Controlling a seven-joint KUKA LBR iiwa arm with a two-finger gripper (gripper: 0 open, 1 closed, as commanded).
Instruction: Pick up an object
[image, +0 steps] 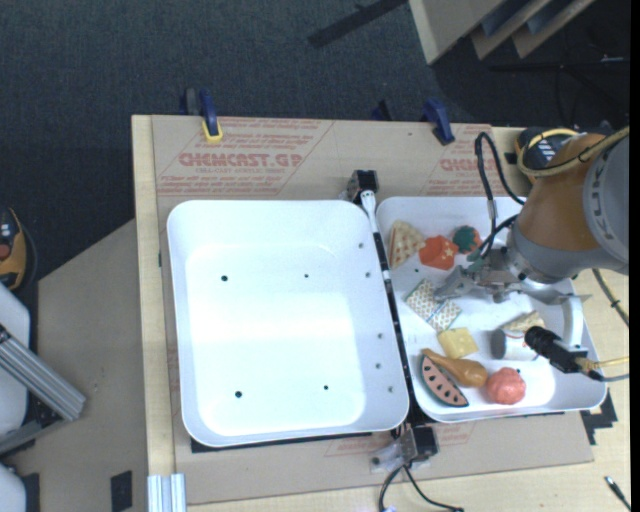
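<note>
White plastic bins sat side by side on the worktop (160, 170), toys crowding the right bin (590, 400). The tool (462, 283) hung low beside an orange toy (437, 252); its state I could not tell.

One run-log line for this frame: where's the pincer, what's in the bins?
arm: over right bin | pincer: low among toys, grasp not visible | nearby: red toy, checkered piece | front: watermelon slice, red ball

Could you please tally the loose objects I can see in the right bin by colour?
Red or orange-red: 2, a tomato-like piece and a ball
Teal: 1
Tan or yellow: 3
Checked: 1
Watermelon slice: 1
Total: 8
</note>
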